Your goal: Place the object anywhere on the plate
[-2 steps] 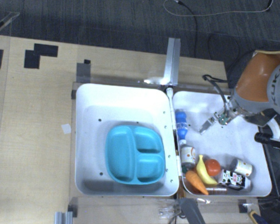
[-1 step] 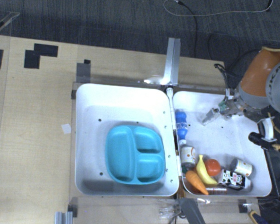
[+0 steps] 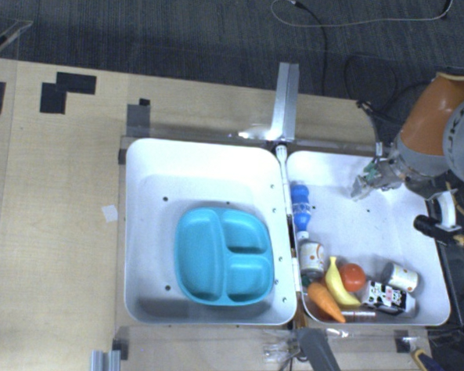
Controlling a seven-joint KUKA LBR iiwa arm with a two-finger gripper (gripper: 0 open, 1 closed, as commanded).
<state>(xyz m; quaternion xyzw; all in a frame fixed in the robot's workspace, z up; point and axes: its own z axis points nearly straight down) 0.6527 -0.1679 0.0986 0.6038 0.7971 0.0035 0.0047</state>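
The left bin (image 3: 136,214) bears the blue divided plate (image 3: 224,256) at its centre. In the right bin (image 3: 386,229), toward five o'clock, lie a banana (image 3: 336,283), carrot (image 3: 325,302), tomato (image 3: 353,277), small can (image 3: 311,258) and a black-and-white packet (image 3: 386,296) (print too small to read); a blue bottle (image 3: 300,205) hugs nine o'clock. My pincer (image 3: 371,180) hangs at one o'clock; apart or together, I cannot tell.

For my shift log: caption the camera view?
Tool over right white bin; blue divided plastic plate in left white bin.
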